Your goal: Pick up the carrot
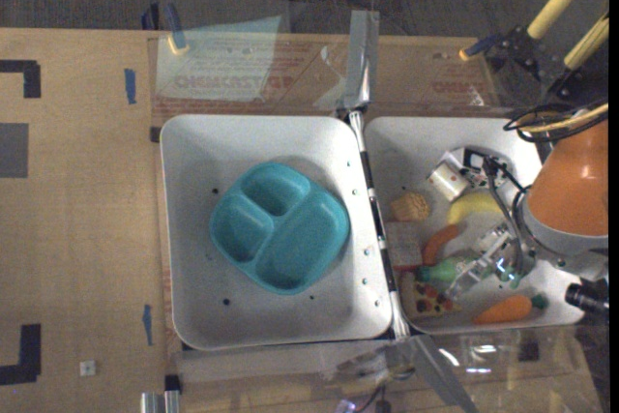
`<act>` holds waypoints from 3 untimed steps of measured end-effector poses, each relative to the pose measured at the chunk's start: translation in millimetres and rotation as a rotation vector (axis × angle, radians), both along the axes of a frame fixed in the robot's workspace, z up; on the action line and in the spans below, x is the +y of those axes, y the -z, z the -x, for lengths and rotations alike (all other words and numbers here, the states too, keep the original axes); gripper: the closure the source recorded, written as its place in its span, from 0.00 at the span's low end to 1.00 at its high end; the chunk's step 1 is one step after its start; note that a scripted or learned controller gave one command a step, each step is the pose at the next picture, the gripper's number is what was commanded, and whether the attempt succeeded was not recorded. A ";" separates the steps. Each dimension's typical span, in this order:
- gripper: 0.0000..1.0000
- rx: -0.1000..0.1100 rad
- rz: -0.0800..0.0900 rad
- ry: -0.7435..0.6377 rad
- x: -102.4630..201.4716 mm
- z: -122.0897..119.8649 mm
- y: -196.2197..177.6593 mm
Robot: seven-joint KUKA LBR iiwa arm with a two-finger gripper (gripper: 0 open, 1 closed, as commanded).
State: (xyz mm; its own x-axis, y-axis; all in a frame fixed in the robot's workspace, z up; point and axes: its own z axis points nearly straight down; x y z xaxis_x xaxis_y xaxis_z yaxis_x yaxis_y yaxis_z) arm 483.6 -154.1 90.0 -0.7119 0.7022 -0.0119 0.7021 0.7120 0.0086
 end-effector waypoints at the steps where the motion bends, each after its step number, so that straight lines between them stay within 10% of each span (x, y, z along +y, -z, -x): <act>1: 0.00 -0.002 -0.003 0.029 -38.9 -1.7 -0.1; 3: 0.00 -0.002 -0.016 0.078 -44.6 -5.1 -1.0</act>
State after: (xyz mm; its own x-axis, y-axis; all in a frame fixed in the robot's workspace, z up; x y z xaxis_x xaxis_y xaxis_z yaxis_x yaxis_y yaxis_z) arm 488.7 -198.7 91.0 -0.6549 0.7557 -0.0013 0.7555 0.6548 0.0209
